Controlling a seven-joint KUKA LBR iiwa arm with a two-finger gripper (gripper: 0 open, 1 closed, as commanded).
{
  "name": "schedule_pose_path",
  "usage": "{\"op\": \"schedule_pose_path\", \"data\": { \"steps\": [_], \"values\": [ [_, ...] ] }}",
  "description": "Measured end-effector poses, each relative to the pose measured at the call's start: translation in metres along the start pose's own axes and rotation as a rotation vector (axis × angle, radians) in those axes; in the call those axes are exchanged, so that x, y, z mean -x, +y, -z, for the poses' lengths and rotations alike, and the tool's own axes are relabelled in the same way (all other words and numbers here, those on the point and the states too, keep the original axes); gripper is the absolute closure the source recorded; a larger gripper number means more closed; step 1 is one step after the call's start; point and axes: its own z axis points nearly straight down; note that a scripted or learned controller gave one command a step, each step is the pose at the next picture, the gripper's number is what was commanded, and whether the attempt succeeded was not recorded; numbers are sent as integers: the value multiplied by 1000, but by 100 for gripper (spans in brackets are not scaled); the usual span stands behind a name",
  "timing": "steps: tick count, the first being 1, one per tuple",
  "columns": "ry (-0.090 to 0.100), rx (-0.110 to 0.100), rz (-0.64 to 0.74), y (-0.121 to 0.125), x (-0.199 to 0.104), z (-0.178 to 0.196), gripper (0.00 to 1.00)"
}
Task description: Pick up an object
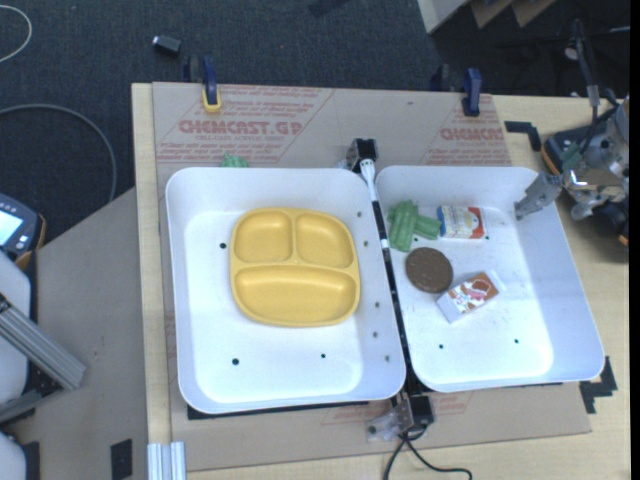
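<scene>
The right bin (500, 353) holds several small items. A green toy piece (405, 224) lies at its upper left, with a small white carton (460, 222) just to its right. Below them are a round brown disc (428, 269) and a white packet with red and orange print (468, 296). My gripper (545, 194) hangs over the bin's upper right corner, well to the right of the carton and apart from every item. Nothing shows in its grasp.
A yellow divided plate (295, 266) sits in the left bin (280, 363). A black strip (378, 228) runs along the seam between the bins. Two blue clamps (210, 80) (472, 88) pin the cardboard sheet at the back edge.
</scene>
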Motion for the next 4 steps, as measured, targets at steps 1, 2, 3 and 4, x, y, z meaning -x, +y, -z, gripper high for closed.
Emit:
{"op": "schedule_pose_path", "data": {
  "steps": [1, 2, 3, 4],
  "values": [
    [6, -11, 0, -75, -64, -85, 0],
    [2, -1, -1, -99, -83, -159, 0],
    [0, 0, -1, -99, -82, -159, 0],
    [-2, 3, 1, -60, -103, -163, 0]
  ]
}}
